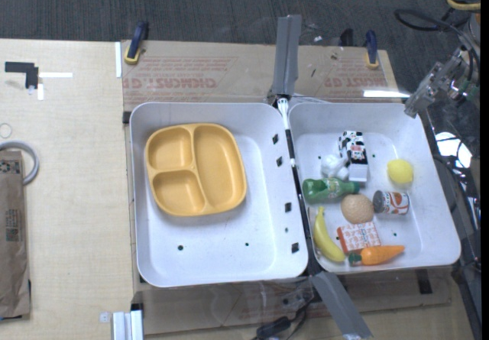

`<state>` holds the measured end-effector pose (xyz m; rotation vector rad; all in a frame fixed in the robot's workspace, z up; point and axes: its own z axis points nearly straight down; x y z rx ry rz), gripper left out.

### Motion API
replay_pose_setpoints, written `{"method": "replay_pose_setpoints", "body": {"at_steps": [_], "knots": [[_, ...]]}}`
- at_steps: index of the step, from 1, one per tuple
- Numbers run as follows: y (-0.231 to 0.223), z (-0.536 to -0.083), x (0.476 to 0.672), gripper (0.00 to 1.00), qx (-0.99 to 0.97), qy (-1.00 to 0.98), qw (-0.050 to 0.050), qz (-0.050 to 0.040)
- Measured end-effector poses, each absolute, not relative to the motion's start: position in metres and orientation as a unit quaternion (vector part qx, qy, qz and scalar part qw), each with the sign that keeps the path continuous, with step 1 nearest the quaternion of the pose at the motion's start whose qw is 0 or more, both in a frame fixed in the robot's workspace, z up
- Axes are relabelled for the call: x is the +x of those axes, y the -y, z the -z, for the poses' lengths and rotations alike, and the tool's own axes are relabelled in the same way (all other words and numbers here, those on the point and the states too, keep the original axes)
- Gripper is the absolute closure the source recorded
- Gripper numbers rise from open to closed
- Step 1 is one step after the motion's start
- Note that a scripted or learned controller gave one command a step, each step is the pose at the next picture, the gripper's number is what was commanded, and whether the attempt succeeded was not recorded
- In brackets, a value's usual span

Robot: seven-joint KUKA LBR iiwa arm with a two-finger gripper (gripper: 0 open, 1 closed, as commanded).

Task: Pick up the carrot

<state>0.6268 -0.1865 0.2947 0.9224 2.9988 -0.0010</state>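
1. Carrot (380,255) lies flat in the right bin (435,178), at that bin's near edge toward its near-right corner, tip pointing right.
2. The carrot's green stem end touches a small red-and-white carton (357,237) just behind and to its left. A banana (326,237) curves along the bin's near-left side, beyond the carton.
3. Further back in the same bin: a brown round item (357,208), a small can (392,202) on its side, a green bottle (330,189) lying flat, a yellow ball (399,171), a black-and-white cow-pattern box (352,149).
4. Left bin (153,254) carries a yellow divided plate (196,169); not relevant to the pick.
5. End effector (432,90) sits up by the far-right corner of the right bin, well apart from the carrot. Opening width: cannot tell at this resolution; nothing visible between its tips.
6. Step in hand, as judged: approach not yet made, carrot untouched.
7. Next move calls for travel along the right edge to the near edge, then descent over the carrot's mid-body, closing across its short axis.
8. Risk: bin wall and carton both crowd the carrot; a centred, right-biased grasp looks safest.
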Motion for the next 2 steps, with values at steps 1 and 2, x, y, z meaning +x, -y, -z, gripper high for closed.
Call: {"method": "replay_pose_setpoints", "body": {"at_steps": [1,2], "knots": [[0.192,-0.283,0.621,1.00,0.110,-0.994,0.001,0.0000],[0.148,-0.305,0.590,1.00,0.024,-1.000,0.001,-0.0001]]}}
